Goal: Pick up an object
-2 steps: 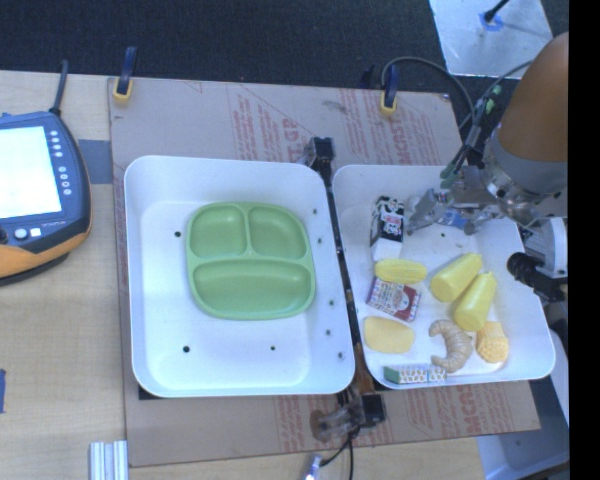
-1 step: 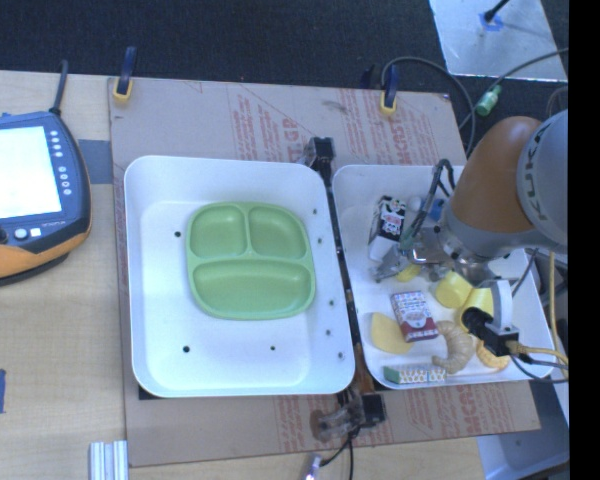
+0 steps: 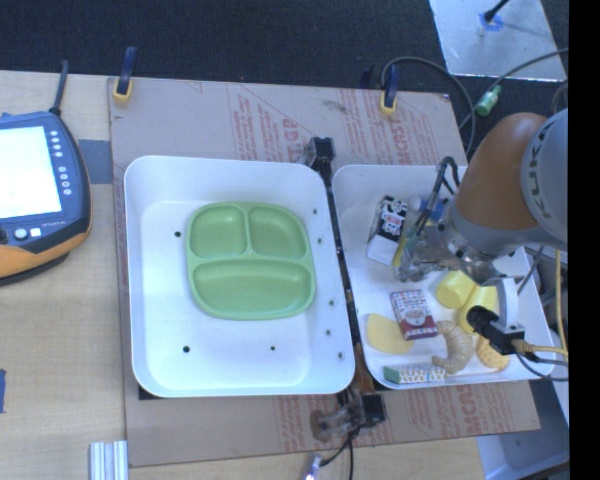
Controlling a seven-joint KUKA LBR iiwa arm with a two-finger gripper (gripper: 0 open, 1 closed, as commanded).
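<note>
The arm (image 3: 505, 183) is reaching in from the right and hanging over the right bin (image 3: 355, 193), its orange band sitting above the grey wrist. The end effector (image 3: 417, 261) is pointing down into the upper-left part of that bin, just beside a small black-and-white box (image 3: 389, 218). Whether it is open, closed or gripping anything cannot be told, as the wrist is covering it.

The candidate objects are all lying in the right bin. A red-and-white carton (image 3: 413, 314) is lying flat near the middle, just below the end effector. A pale yellow slice (image 3: 383, 334) is resting to the carton's left, near the bin's lower-left corner. A yellow cup-like piece (image 3: 458, 290) is sitting to the carton's right, partly under the wrist. A tan, curved piece (image 3: 456, 348) is lying at the lower right, and a small printed strip (image 3: 408, 374) is lying along the bottom edge.

The left bin (image 3: 155, 268) is holding a green divided plate (image 3: 250, 260) with three compartments, lying flat near its centre. A handheld control pendant (image 3: 25, 193) is resting on the desk (image 3: 40, 368) at far left, well apart from both bins.
</note>
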